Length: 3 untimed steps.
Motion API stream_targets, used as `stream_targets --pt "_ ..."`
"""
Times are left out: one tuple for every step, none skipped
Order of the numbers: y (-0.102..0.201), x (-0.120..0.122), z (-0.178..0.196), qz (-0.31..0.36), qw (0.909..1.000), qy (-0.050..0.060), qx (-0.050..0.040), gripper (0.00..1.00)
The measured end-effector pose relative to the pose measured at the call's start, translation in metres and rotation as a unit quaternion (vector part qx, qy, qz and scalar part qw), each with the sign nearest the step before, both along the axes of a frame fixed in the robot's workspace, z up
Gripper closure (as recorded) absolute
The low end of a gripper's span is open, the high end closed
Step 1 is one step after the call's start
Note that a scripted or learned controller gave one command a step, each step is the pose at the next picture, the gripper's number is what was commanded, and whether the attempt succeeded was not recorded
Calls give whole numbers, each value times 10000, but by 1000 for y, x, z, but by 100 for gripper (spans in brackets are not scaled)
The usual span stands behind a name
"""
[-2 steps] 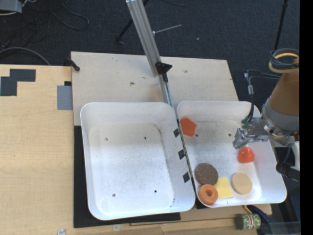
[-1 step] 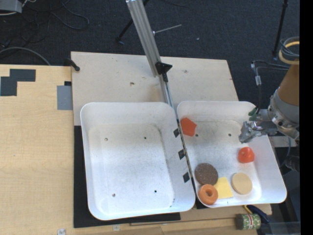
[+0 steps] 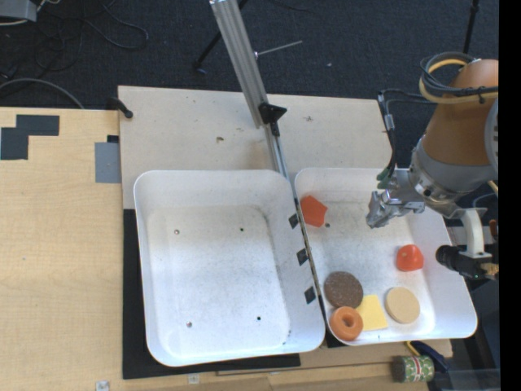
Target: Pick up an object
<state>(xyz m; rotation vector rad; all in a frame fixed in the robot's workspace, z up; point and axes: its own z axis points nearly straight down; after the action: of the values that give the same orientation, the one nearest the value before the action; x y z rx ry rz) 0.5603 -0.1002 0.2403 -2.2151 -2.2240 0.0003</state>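
1. Nearest of all, a small green can-like thing (image 3: 416, 369) lies on the bench below the front rim of the right bin (image 3: 464, 320).
2. Just inside that front rim sit four pieces close together: an orange ring (image 3: 347, 322), a yellow block (image 3: 373, 313) touching it, a tan disc (image 3: 402, 305) beside the block, and a dark brown disc (image 3: 343, 287) just behind the ring.
3. Farther back, a small red-orange piece (image 3: 409, 257) lies alone near the right wall of that bin.
4. Beyond it, the gripper (image 3: 379, 213) hangs over the bare middle of the right bin, apart from every piece; nothing shows between its fingers, and whether they are spread or pressed together cannot be told.
5. Level with the gripper, an orange-red block (image 3: 313, 210) rests near the wall shared with the left bin (image 3: 155, 187).
6. Farthest off, a slanted metal rail (image 3: 242, 63) rises behind the bins, above the pale board (image 3: 187, 129) beneath them.
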Motion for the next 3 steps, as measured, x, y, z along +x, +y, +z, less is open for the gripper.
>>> stream_targets --pt "58 22 -3 5 10000 -2 1 100" --pt "99 51 -15 -3 10000 -1 -5 100" --pt "146 69 -22 -2 10000 -1 -3 100"
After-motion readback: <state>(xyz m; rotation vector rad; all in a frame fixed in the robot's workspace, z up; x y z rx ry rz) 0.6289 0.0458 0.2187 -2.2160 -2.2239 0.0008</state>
